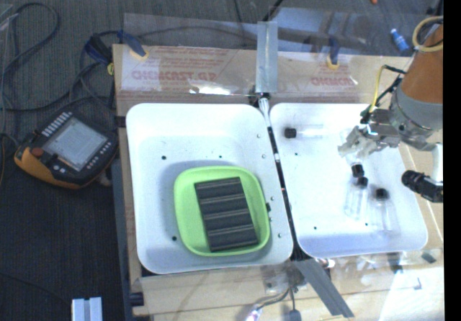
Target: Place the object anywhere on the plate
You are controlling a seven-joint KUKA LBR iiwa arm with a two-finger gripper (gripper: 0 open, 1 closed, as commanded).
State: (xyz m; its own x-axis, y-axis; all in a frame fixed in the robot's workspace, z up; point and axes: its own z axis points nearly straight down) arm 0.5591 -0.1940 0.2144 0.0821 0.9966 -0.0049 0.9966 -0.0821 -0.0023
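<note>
Lower left, a dark grey ribbed block (226, 214) already lies on the green square plate (186, 234); it looks rigid, light, best pinched across its short sides. At upper right the gripper (358, 141) hovers; whether it's clenched, I cannot tell.

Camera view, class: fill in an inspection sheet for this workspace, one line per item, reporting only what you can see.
Surface: two white bins side by side, left bin, right bin.
Job's things: green plate in left bin, dark ridged block lying on it.
Clutter: small clear vials with black caps in right bin.
Grippers: gripper over right bin, holding nothing visible.
Cables: black cables on the floor.
Surroundings: teach pendant left of the bench.
</note>
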